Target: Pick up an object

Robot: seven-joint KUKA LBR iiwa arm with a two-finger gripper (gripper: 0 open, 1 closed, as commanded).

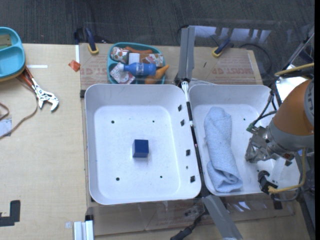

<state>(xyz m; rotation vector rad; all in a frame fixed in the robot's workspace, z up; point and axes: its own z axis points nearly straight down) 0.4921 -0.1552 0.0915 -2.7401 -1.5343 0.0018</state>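
Observation:
A small dark blue cube rests on the floor of the left white bin, a little below its middle. A pale blue folded towel lies lengthwise in the right white bin. My gripper hangs low over the right part of the right bin, just right of the towel and apart from it. The grey wrist and orange band rise above it toward the right edge. Nothing shows in the gripper's grasp.
Behind the left bin stands a teal bowl full of small items. A wrench and a blue tray lie on the wooden bench at the left. Cables hang near the arm at the bin's right rim.

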